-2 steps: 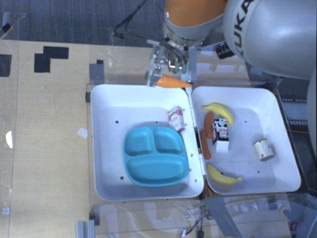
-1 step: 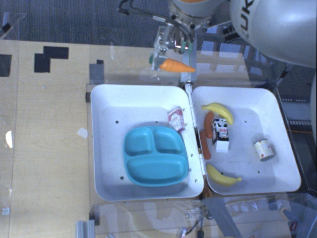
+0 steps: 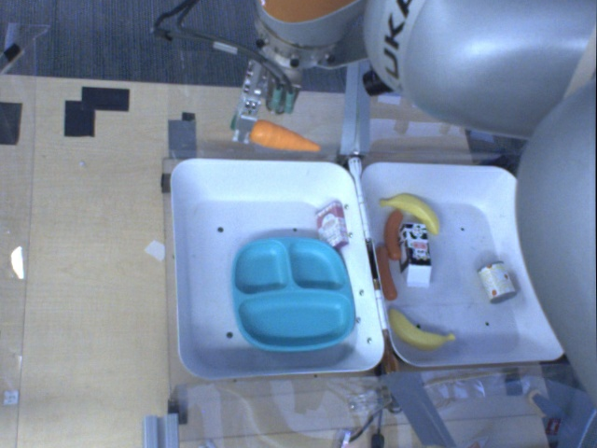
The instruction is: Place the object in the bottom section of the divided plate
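Not yet done: orange plastic carrot (image 3: 283, 137) gripped at its green end by the 2-finger gripper (image 3: 250, 119) beyond the left white bin's (image 3: 201, 250) far edge, bottom section of the blue divided plate (image 3: 294, 292) unfilled.

Divided plate (image 3: 294, 292) sitting in left bin (image 3: 201, 250), toward its near right. Small packet (image 3: 332, 224) lying just behind plate, by dividing wall. Right bin (image 3: 466, 180) holding banana (image 3: 411, 210) at far left, sausage (image 3: 390, 255) and carton (image 3: 416, 253) lying side by side, second banana (image 3: 420, 330) at front, can (image 3: 498, 282) at right. Carrot (image 3: 283, 137) lying on bench (image 3: 93, 278) behind left bin, tool (image 3: 264, 96) standing just behind carrot.
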Action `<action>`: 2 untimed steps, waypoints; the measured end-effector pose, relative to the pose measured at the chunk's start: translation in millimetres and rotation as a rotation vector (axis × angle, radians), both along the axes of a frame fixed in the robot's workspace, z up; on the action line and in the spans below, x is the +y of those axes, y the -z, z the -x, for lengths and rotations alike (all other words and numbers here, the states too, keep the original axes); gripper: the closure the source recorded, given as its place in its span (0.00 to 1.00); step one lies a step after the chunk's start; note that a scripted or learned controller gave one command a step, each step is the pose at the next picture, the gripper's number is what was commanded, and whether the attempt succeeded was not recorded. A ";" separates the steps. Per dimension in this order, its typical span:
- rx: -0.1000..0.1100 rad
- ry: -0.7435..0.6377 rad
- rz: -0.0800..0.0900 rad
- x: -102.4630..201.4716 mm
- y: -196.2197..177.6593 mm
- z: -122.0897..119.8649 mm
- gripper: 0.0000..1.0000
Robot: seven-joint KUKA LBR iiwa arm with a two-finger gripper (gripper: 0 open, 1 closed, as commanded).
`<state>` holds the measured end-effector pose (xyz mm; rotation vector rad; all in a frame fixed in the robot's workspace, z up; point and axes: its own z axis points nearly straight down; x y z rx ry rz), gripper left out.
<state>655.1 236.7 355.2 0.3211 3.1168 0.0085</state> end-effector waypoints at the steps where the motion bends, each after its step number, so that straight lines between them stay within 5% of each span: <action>1: -0.010 -0.003 -0.004 1.4 -13.6 -1.1 1.00; 2: -0.020 -0.006 -0.007 2.6 -26.7 -2.2 1.00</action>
